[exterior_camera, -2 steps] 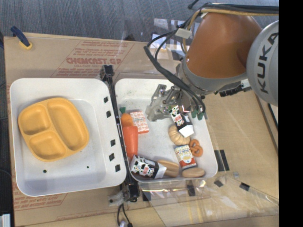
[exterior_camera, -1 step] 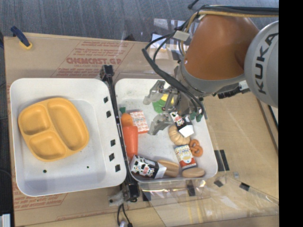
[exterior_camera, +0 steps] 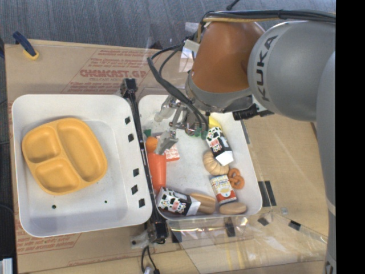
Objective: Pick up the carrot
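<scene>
While poised with fingers apart, nothing between them, just above the carrot [exterior_camera: 155, 163] lying along the right bin's [exterior_camera: 255, 182] left wall, end effector [exterior_camera: 169, 135] probably best lowered squarely astride it, clear of the milk carton [exterior_camera: 174, 202].

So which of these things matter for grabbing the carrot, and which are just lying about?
For the job:
carrot, at the right bin's left wall
claw, just above the carrot
right bin

Lying about:
yellow tray in the left bin
two milk cartons
pretzel
can
</scene>
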{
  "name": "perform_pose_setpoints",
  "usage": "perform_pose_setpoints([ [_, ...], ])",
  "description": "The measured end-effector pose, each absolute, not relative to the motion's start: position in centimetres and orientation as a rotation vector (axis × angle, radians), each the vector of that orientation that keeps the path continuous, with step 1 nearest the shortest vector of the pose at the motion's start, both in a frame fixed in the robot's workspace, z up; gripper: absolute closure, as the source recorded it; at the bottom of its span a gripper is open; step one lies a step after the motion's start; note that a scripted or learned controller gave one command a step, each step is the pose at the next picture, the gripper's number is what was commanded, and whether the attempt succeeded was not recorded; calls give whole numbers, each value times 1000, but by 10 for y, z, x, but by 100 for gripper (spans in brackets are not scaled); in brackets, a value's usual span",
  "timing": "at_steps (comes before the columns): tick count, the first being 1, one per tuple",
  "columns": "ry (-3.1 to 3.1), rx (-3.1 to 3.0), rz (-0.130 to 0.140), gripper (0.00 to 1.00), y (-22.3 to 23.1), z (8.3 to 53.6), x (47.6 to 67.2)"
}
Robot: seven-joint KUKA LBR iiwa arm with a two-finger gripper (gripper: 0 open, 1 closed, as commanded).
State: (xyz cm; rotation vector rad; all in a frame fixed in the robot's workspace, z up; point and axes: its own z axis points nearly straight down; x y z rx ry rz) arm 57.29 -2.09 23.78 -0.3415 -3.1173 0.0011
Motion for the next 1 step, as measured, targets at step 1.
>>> perform_pose_setpoints([
  [1,-3086,-557,1,0,4,190,600],
])
